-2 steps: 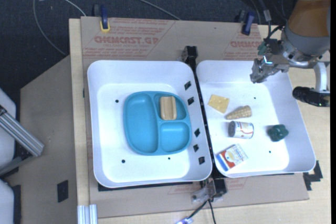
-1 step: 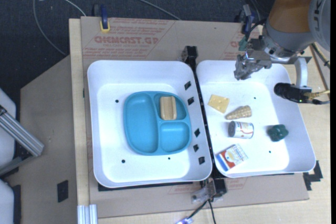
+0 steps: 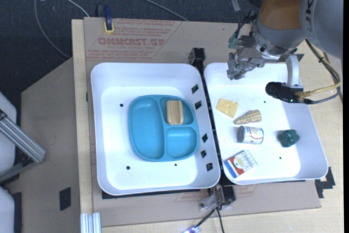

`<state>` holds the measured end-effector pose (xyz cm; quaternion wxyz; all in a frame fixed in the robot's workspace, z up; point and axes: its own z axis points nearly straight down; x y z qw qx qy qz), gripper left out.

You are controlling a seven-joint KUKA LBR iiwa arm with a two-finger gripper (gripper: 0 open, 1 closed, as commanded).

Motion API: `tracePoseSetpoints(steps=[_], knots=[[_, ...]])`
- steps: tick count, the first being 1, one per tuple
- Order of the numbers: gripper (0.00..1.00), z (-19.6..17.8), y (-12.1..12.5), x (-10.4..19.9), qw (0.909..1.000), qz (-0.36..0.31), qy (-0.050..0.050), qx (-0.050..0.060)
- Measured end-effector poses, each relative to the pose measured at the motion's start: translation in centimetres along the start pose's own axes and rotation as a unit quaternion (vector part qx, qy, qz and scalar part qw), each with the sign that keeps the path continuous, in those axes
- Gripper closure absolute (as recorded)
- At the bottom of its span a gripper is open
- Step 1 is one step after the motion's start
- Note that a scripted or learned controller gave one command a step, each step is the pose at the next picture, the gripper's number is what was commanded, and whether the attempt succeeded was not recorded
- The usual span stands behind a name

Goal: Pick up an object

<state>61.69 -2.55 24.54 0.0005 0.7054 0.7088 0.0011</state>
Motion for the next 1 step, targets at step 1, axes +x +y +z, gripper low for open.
tracePoseSetpoints(steps=[1], knots=[[1.0, -0.46, 0.16, 4.86, 1.0, 0.0, 0.0, 0.0]])
